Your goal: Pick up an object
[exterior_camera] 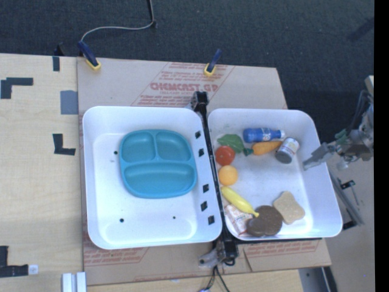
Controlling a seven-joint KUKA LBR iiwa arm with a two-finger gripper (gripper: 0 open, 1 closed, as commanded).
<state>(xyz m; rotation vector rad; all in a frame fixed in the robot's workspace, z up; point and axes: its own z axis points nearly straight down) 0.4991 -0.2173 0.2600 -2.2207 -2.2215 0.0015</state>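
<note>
The right bin (pixel 321 181) holds the loose objects. A blue bottle (pixel 262 134), an orange carrot (pixel 267 147) and a silver can (pixel 287 150) lie near its far side. A green leafy piece (pixel 231 143), a red tomato (pixel 225 156) and an orange (pixel 228 175) sit along its left wall. A banana (pixel 238 201), a bread slice (pixel 289 207) and a brown round patty (pixel 264 222) lie near its front. My gripper (pixel 320 155) hangs over the bin's right rim, just right of the can, with nothing seen in it.
The left bin (pixel 100 212) bears a blue divided plate (pixel 158 163). A black divider with clips (pixel 205 163) runs between the bins. Both bins rest on a cardboard sheet (pixel 176 84) held by yellow-and-blue clamps. A small wrapped packet (pixel 234 215) lies by the banana.
</note>
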